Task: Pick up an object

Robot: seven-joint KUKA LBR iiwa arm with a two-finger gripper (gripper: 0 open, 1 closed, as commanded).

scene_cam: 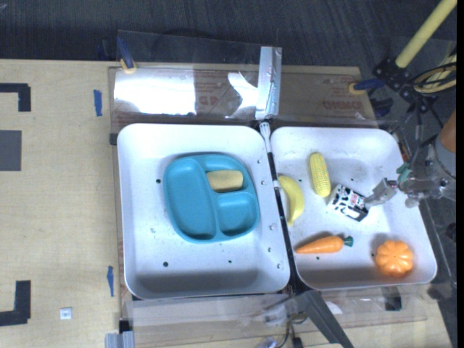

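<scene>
Bright, even overhead light is filling the scene, and colours are reading clearly. Strong glare is bouncing off the clear plastic sheet [192,85] at the far side, washing its surface to white streaks. The left bin [138,194] is glowing almost overexposed along its rim, while its near wall is falling into soft grey shadow. The blue tray [190,201] is casting only a faint shadow. The whole picture is looking slightly soft, with fine detail smearing. The right edge is dimming, and the arm [424,180] there is blurring into murky grey.
</scene>
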